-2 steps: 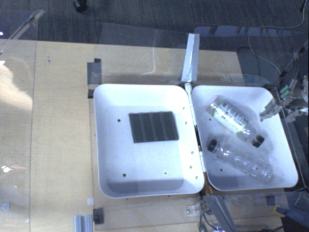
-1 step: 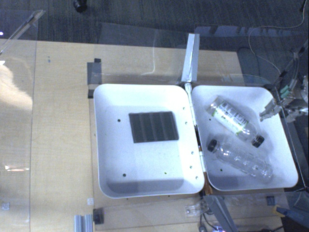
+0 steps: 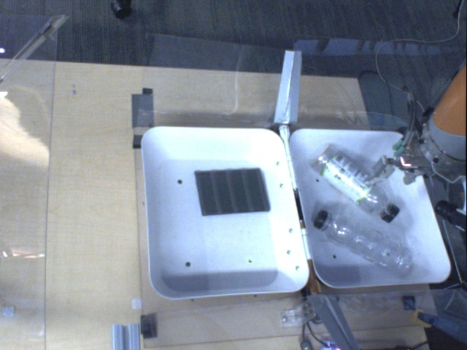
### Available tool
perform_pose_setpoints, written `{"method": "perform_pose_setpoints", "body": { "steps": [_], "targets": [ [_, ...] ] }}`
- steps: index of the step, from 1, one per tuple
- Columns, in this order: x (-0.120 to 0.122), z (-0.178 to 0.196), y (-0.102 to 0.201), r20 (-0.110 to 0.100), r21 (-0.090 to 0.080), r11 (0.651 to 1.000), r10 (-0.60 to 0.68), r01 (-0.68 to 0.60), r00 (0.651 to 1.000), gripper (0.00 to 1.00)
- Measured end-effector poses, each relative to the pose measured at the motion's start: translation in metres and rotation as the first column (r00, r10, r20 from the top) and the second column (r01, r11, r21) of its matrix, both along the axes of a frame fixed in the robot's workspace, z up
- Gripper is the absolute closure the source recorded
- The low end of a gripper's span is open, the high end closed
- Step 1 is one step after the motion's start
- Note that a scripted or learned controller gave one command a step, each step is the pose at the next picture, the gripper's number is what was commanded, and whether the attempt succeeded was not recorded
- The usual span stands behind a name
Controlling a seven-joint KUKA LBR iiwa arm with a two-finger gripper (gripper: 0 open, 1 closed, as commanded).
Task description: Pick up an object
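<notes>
- The arm (image 3: 451,115) comes in at the right edge of the frame, mostly cut off; only its orange band and grey wrist show.
- The gripper (image 3: 406,160) sits over the upper right of the right bin (image 3: 430,265); its fingers are small and blurred, so I cannot tell whether they are apart or closed, and nothing is seen between them.
- A bottle (image 3: 349,178) with a pale label lies tilted in the upper middle of that bin, its cap end near a small dark cap (image 3: 390,212).
- A clear bottle (image 3: 361,239) lies lower down, hard to make out against the white; its dark cap points left.
- The left bin (image 3: 168,268) holds a dark ridged pad (image 3: 232,191) at its centre.
</notes>
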State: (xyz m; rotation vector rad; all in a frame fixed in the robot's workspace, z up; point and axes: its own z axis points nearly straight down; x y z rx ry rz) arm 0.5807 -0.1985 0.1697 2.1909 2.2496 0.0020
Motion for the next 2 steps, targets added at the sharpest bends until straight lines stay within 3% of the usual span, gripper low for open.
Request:
{"method": "perform_pose_setpoints", "body": {
  "steps": [1,2],
  "targets": [
    [0.0152,-0.0305,-0.0073,0.036,-0.013,0.997,0.079,-0.079,0.996,0.0],
    [0.0194,-0.034,-0.0078,0.042,-0.019,0.986,0.167,-0.166,0.985,0.0]
  ]
}}
